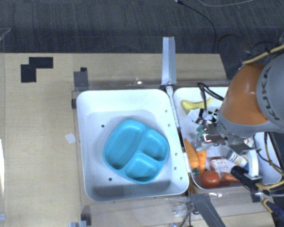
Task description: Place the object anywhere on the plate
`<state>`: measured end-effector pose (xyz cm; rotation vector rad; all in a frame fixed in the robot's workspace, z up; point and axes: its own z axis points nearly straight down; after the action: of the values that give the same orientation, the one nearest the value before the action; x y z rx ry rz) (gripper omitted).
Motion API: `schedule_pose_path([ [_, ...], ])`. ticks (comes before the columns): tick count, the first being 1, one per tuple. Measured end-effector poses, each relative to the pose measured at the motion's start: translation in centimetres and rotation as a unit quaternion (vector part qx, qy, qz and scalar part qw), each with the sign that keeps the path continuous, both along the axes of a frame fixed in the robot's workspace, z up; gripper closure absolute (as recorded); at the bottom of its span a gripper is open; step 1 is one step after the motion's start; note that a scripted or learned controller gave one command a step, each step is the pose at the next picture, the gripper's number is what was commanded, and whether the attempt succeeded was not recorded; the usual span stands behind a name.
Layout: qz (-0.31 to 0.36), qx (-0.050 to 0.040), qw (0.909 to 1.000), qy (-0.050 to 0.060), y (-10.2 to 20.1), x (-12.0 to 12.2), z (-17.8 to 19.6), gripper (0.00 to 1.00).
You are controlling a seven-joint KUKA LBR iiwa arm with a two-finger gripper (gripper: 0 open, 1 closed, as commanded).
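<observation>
A blue three-compartment plate [137, 150] lies in the left white bin [92, 111], with nothing on it. My gripper [205, 135] reaches down into the right bin [179, 97], just above an orange carrot-shaped toy [193, 158] at that bin's left side. A red tomato-like toy [211, 178] and a red-and-white packet [220, 166] lie at the bin's front. A yellow banana-shaped piece [194, 104] sits at the back. The grey and orange arm [246, 100] covers much of the right bin.
A metal divider post [168, 62] rises between the bins at the back. Cables [274, 187] hang at the right bin's front right corner. Black markers [35, 68] lie on the wooden bench to the far left.
</observation>
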<state>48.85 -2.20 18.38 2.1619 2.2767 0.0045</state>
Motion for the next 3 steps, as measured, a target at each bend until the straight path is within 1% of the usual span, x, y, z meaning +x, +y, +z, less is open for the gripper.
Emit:
schedule_pose_path([
  [1, 0.193, -0.0007, 0.9811, 0.0, 8.38, -0.06, -0.01, 1.0],
  [2, 0.193, -0.0007, 0.9812, 0.0, 8.35, -0.06, -0.01, 0.0],
  [3, 0.195, -0.001, 0.9808, -0.002, 8.43, 0.15, 0.98, 1.0],
])
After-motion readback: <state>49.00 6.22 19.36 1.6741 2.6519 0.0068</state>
